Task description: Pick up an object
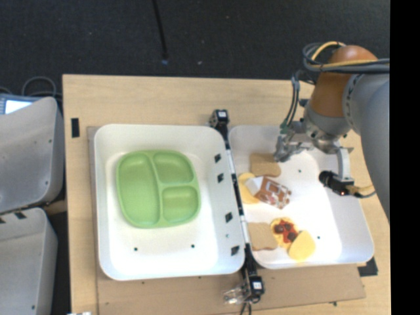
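Hovering gripper (grey arm) beside toast.

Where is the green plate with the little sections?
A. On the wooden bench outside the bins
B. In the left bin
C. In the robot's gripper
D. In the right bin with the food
B. The green plate lies flat by itself in the left bin, while the toy food pieces sit in the right bin near the gripper.

Pincer fingertips too small and blurred to read
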Available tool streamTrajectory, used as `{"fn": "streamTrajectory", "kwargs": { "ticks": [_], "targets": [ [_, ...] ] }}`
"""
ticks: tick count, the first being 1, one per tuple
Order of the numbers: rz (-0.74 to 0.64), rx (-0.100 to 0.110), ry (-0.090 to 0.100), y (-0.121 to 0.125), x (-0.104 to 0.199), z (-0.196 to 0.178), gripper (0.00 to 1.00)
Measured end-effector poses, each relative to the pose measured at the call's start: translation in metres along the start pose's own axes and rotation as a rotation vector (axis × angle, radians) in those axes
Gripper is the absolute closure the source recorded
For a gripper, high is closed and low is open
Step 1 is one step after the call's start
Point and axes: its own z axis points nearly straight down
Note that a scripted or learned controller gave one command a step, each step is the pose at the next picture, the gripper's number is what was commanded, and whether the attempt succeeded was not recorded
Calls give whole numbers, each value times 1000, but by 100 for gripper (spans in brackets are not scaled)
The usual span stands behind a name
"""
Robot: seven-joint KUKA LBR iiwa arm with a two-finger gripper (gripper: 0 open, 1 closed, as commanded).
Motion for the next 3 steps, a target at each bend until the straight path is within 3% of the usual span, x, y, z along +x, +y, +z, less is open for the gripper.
{"fn": "streamTrajectory", "kwargs": {
  "ticks": [3],
  "targets": [
    [-11, 3, 2, 15, 12, -166, 100]
  ]
}}
